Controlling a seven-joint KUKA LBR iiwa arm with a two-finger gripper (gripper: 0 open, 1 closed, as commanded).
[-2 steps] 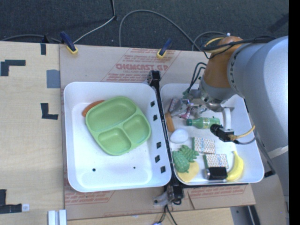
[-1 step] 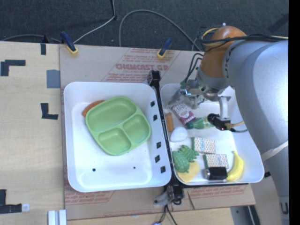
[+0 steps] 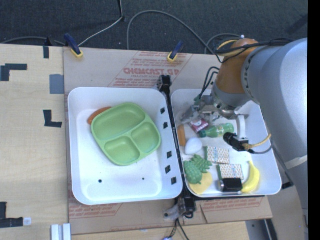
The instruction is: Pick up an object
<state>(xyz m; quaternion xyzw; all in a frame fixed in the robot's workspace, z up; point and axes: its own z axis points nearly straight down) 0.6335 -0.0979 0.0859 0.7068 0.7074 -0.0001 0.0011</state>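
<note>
- Camera view puts the banana nearest you, at the front corner of the right bin; use that bin's divider wall as your landmark for everything else.
- Just divider-side of the banana you have a dark block and two patterned packets, packed close together; treat them as poor targets, since they lie flat and touch.
- Against the divider at the front sits a green leafy toy on a yellow piece, with a white egg-like lump just behind it.
- Farther back, mid-bin, the gripper hangs over a green bottle with a pink cap, the likeliest thing to pick.
- You cannot tell from here whether the fingers are apart or together, and nothing shows between them, so count nothing as held.
- Center over the bottle's body, not its cap, and close across its narrow width.
- Watch the orange stick lying along the divider; crowding could tip your grasp.
- Beyond the divider, the green tray sits apart in the left bin; leave it alone.
</note>
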